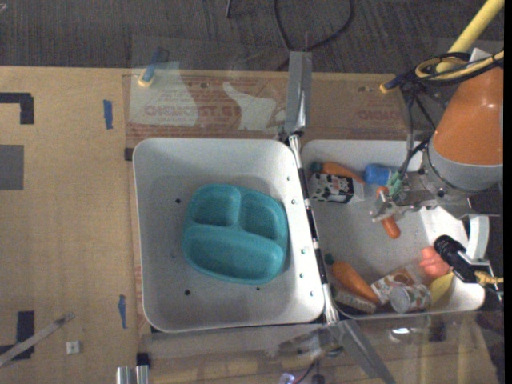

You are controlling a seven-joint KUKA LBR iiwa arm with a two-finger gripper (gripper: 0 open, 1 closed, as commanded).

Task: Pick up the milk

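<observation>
The left bin [156,238] held a teal divided plate [236,233]. In the right bin [352,152], the milk carton [332,187] lay at ten o'clock beside the divider; a carrot [353,281] lay at seven o'clock. The gripper [390,205] hung over the bin's middle, the carton at its nine o'clock

Dark grey carpet floor [120,14] along the top, black cable loop [314,6] lying on it; tan cardboard-covered bench [64,214] below. Blue tape strips [107,114] and black markers [20,106] on the bench; even overhead light.
</observation>
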